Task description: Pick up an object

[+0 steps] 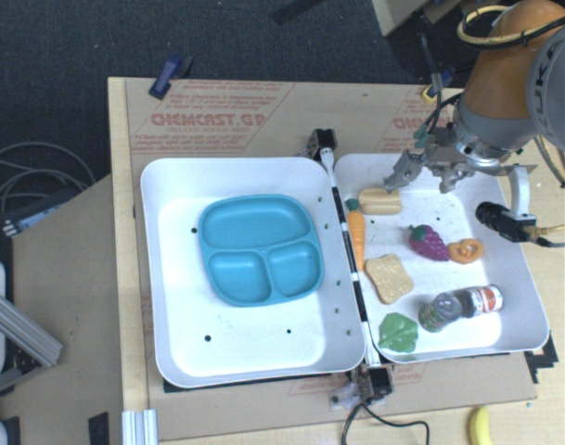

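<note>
My gripper point(422, 178) hangs over the back of the right bin point(519, 318), its two fingers spread open with nothing between them. Just below and left of it lies a pale bread stick point(379, 202). An orange carrot point(355, 235) lies along the bin's left wall. Further forward are a purple grape bunch point(429, 242), an orange ring-shaped piece point(466, 250), a slice of toast point(389, 277), a small bottle point(458, 306) on its side with a red-and-white label, and a green leaf point(398, 332).
The left bin point(171, 323) holds a blue divided plate point(261, 248). The bins rest on a brown cardboard sheet point(217, 119). A yellow thing point(480, 426) lies off the bench's front right.
</note>
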You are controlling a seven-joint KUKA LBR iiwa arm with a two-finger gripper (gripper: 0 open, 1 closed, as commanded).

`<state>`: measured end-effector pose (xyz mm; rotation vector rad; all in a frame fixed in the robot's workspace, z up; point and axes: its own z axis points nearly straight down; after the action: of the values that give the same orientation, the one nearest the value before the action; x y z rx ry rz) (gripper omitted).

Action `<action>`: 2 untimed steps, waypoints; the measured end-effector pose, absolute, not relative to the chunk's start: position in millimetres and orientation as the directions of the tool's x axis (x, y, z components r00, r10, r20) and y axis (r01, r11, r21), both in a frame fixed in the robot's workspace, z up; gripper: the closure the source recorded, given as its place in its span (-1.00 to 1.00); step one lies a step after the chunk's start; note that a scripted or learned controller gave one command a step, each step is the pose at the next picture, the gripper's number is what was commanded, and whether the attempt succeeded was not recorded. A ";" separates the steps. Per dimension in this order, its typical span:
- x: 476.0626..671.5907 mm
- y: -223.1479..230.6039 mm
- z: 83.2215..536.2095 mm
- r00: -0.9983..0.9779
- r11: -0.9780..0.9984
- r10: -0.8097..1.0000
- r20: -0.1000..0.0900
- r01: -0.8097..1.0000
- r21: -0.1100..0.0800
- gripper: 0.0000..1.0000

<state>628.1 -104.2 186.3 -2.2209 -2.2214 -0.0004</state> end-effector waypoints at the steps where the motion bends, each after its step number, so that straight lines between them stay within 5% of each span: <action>1: 575.6 -112.0 85.3 0.001 -0.001 1.000 0.001 1.000 -0.003 -1.00; 2: 615.1 -163.7 157.8 0.001 -0.001 1.000 -0.002 1.000 0.004 -1.00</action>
<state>615.1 -163.7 157.8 -2.2257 -2.2233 -0.0018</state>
